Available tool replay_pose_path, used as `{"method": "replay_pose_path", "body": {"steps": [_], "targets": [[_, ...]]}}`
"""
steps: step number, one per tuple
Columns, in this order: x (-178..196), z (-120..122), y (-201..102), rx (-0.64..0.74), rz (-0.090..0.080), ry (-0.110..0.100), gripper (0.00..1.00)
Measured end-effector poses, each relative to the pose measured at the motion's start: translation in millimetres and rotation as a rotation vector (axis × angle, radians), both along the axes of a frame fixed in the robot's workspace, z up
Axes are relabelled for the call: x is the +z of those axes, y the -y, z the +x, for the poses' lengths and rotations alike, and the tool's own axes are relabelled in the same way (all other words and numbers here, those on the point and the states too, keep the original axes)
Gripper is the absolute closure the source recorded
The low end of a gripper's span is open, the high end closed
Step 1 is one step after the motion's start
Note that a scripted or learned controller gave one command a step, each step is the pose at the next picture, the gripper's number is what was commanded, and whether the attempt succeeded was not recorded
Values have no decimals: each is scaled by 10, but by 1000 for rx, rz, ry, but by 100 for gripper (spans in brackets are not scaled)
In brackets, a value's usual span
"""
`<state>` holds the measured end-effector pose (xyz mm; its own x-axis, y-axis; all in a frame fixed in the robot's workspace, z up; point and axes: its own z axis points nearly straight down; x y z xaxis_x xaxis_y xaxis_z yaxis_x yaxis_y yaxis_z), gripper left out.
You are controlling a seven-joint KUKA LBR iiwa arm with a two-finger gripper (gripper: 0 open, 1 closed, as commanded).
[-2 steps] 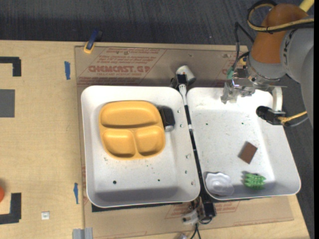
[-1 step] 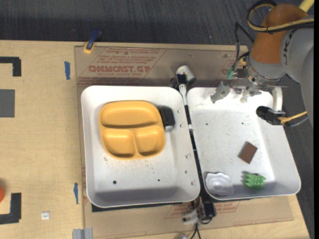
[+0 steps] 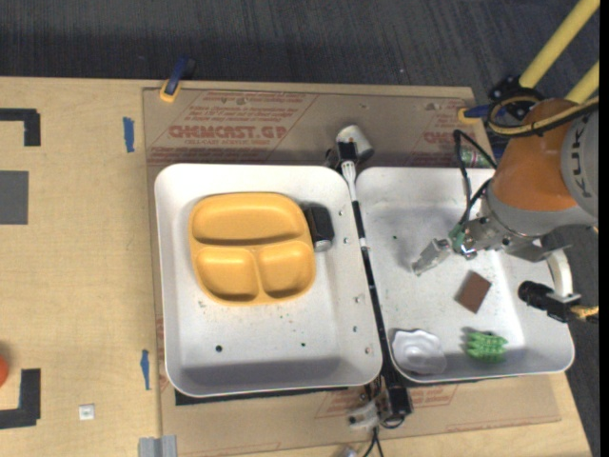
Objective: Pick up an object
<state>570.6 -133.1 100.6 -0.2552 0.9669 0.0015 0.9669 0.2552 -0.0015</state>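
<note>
clear crumpled plastic cup (image 3: pixel 419 350) | knobbly green block (image 3: pixel 484 345) | flat brown square (image 3: pixel 473 291) | pincer (image 3: pixel 430 256) spread wide, holding nothing

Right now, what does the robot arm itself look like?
A bulky grey arm with a broad orange band above the wrist, ending in a small metallic grey two-finger pincer. Black cables loop beside the orange section, and dark lettering marks the upper grey casing.

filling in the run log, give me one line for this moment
gripper over right bin, nothing seen in it | brown block, green toy, white cup loose | yellow tray in left bin
</note>
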Motion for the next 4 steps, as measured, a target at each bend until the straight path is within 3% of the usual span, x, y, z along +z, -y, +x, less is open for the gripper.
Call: {"method": "replay_pose_path", "body": {"steps": [1,2,3,4], "targets": [[-151,-916,400,-107,-1,1,0],[-151,-336,15,-14,-1,6,0],[-157,-912,201,-218,0,1,0],[-56,-903,192,-218,2,3,100]]}}
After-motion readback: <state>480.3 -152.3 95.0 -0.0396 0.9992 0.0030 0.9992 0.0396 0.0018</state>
